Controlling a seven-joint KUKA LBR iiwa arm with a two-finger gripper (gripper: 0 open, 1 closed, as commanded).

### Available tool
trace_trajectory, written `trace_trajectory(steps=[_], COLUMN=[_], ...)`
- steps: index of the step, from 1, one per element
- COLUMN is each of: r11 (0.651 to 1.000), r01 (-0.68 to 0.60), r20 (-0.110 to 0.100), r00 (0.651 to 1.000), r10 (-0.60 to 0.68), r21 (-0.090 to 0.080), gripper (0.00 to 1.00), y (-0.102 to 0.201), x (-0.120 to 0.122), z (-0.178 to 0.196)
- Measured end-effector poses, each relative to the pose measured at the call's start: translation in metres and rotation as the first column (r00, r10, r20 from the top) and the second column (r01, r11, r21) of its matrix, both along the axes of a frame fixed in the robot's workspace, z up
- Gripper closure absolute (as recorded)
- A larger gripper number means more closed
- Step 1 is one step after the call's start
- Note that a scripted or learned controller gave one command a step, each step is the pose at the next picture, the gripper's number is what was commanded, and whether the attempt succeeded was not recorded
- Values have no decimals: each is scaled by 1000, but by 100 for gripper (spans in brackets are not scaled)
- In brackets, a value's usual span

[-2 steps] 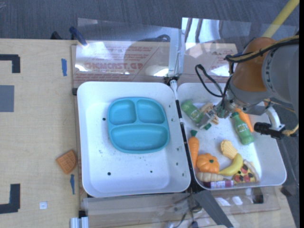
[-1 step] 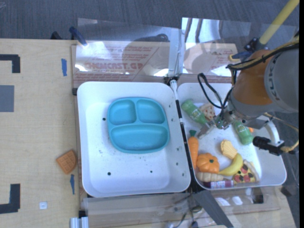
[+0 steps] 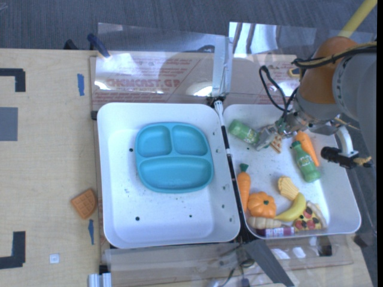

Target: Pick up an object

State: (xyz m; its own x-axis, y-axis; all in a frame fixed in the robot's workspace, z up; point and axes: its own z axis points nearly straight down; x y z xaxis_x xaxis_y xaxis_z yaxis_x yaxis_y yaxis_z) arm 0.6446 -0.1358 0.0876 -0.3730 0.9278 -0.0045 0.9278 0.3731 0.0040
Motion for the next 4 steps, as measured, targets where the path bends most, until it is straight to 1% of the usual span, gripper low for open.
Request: trace_trajectory(steps=[1,2,3,4], r11=[1000,1000,1000,1000], r01=[-5,-28,-28,-21], r20=[2,10,-2,-12], r00=[1000,1000,1000,1000], r10=[5,28,28,21], r21=[-4,-2,1,3], gripper=[100,100,0,0], y=[1,-11,-10,-59], x=[1,-10,-12,-45], z=[12,174,168,70])
